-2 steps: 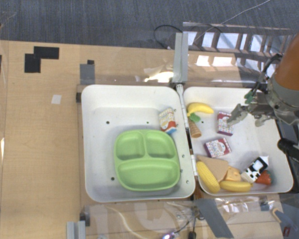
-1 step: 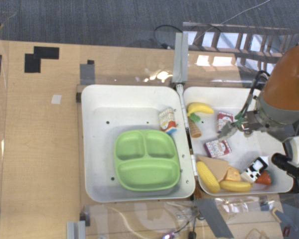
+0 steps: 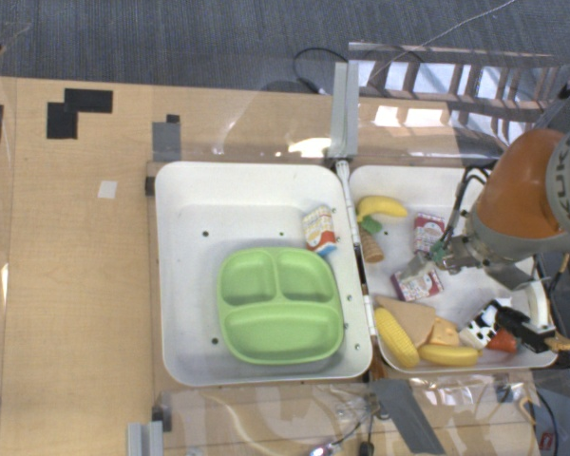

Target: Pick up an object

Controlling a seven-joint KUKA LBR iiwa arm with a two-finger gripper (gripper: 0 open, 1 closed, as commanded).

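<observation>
My gripper [image 3: 435, 257] hangs low in the right bin [image 3: 456, 174], under the arm's orange band [image 3: 518, 193]. It sits between two red snack packets: one [image 3: 427, 227] just behind it and one [image 3: 416, 286] just in front, tilted. Whether it touches either packet is unclear. A banana [image 3: 381, 207] lies at the bin's back left, with a small brown item [image 3: 371, 246] below it. Along the front lie a corn cob [image 3: 396, 337], a tan wedge [image 3: 426, 322], a yellow fruit [image 3: 447, 354] and a black-and-white cow toy [image 3: 481, 328].
The left bin [image 3: 185, 255] holds a green divided plate [image 3: 280, 304] and a small white carton [image 3: 318, 228] by its right wall. A metal divider [image 3: 343, 112] stands between the bins at the back. Cables run at the right edge.
</observation>
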